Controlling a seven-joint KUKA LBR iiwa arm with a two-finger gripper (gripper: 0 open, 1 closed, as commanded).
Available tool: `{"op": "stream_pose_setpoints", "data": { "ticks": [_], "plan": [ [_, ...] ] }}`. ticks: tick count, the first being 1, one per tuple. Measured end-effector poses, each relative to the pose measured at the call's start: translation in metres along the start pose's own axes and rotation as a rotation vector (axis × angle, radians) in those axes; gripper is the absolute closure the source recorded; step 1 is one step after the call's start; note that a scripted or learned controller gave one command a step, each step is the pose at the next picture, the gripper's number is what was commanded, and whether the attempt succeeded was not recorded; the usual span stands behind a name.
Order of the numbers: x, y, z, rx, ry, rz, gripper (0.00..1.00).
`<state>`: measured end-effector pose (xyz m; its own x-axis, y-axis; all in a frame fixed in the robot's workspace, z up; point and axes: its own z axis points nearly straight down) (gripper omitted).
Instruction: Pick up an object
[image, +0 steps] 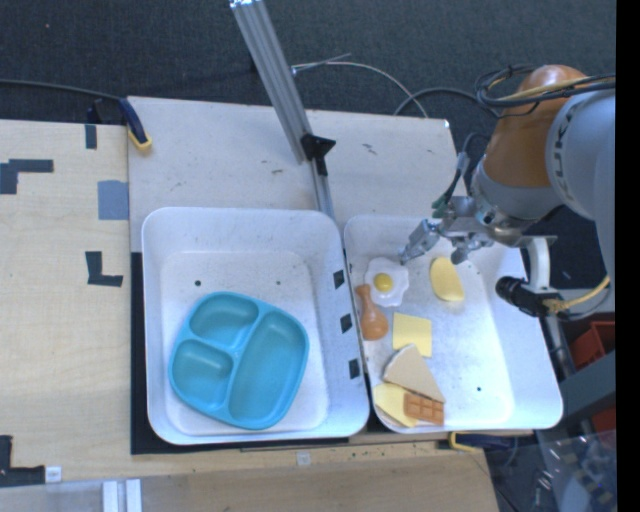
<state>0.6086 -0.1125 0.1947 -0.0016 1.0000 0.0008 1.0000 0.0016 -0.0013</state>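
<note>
Camera view showed the gripper (441, 243) open and empty at the right bin's (520, 385) twelve o'clock, just above the yellow piece (447, 280), probably light, stiff and slick, best pinched across its narrow sides.

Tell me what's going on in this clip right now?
A grey KUKA arm reaches in from the right, its two-finger gripper open above the right white bin, holding nothing. Just below it lie a yellow oval toy piece and a toy fried egg; a yellow cheese square lies nearer the front. The left white bin holds a blue divided plastic plate.
</note>
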Motion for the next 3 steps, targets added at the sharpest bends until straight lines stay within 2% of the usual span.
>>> {"op": "stream_pose_setpoints", "data": {
  "ticks": [1, 2, 3],
  "plan": [
    [0.021, -0.009, 0.064, 0.006, 0.0, 0.0, 0.0],
    [0.042, 0.01, 0.003, -0.006, 0.0, -0.002, 0.0],
    [0.081, -0.028, 0.007, 0.004, 0.0, -0.001, 0.0]
  ]
}}
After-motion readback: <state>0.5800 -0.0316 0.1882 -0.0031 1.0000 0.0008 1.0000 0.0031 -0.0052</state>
